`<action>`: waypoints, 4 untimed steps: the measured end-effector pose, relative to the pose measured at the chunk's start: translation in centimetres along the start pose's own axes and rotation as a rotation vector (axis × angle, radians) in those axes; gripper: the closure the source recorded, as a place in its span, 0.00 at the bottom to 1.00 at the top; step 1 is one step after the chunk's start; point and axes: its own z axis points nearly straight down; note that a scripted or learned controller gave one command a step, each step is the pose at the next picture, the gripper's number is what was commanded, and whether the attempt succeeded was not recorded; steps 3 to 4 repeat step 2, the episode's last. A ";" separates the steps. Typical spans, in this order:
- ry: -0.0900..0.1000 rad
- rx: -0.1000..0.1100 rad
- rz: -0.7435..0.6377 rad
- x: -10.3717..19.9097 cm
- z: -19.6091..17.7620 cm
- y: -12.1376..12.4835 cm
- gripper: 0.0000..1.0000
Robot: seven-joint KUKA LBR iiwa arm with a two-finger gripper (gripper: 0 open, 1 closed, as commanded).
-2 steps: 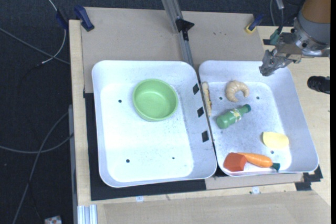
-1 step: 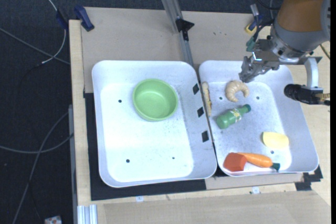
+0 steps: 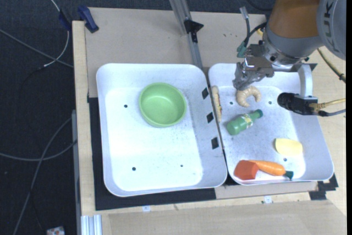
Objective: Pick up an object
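green bowl [image 3: 162, 104] sits alone toward the far edge of the left bin [image 3: 118, 173]. in the right bin [image 3: 324, 159], a pale stick [image 3: 216, 104] lies along the left wall, a green bottle [image 3: 242, 122] mid-bin, a carrot [image 3: 263, 168] at the near edge, a yellow piece [image 3: 288, 146] by the right wall. the gripper [image 3: 246, 83] stands over a curved tan croissant [image 3: 248, 96] near the far edge; whether it grips, i cannot tell. the curved shape could roll out of a pinch, or nudge the bottle.

2 white bins [image 3: 115, 135] sit side by side on the tan surface [image 3: 137, 36]; a blue clip [image 3: 87, 18] lies near its far-left corner.
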 end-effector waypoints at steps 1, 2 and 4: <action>-0.002 0.004 0.000 5.6 1.9 -1.8 1.00; -0.002 0.006 0.001 10.2 1.9 -4.3 1.00; -0.002 0.006 0.001 10.2 1.9 -4.3 1.00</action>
